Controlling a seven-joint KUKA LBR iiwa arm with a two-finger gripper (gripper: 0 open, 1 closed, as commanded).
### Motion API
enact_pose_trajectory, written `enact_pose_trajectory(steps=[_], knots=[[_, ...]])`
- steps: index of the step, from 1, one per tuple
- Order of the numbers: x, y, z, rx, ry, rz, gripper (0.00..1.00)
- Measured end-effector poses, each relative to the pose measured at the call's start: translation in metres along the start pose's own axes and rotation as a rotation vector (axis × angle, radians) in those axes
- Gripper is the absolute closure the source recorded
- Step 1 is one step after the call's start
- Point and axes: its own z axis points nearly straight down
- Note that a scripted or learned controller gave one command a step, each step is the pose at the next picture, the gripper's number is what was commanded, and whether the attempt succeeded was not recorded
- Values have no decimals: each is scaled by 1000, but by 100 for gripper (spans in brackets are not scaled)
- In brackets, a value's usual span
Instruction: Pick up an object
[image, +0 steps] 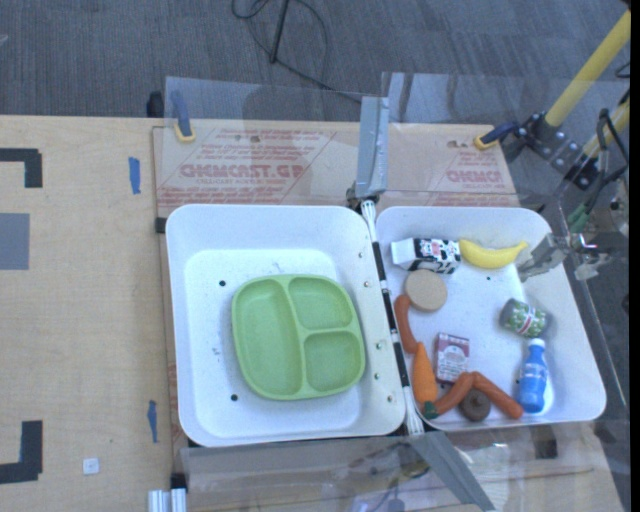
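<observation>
two shallow white bins side by side on a wooden table (80, 330). in the left bin (195, 240), a green divided plate (298, 336) with three compartments, lying flat near the middle. in the right bin (585, 385), a scatter of toy items: a yellow banana (490, 253) near the far edge, just beside a small black-and-white cow-print carton (428, 251) to its left; a round tan disc (427, 291) just below the carton; a small green can (524, 318) on its side toward the right wall; a blue bottle with a white cap (534, 377) near the front right corner; a small red box (452, 357) in the middle; an orange carrot (425, 378) along the left wall, with another long orange piece (404, 325) above it; a brown sausage-like piece (480, 388) and a dark round doughnut-like ring (475, 405) touching at the front edge. at the right side of the view, over the right bin's far right rim, the claw (545, 258), grey metal, close to the banana's right tip, nothing visibly between its fingers; cannot tell whether spread or pressed together.
</observation>
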Motion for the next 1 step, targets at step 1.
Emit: enact_pose_trajectory(steps=[1], knots=[[-50, 4, 99, 1, 0, 55, 0]])
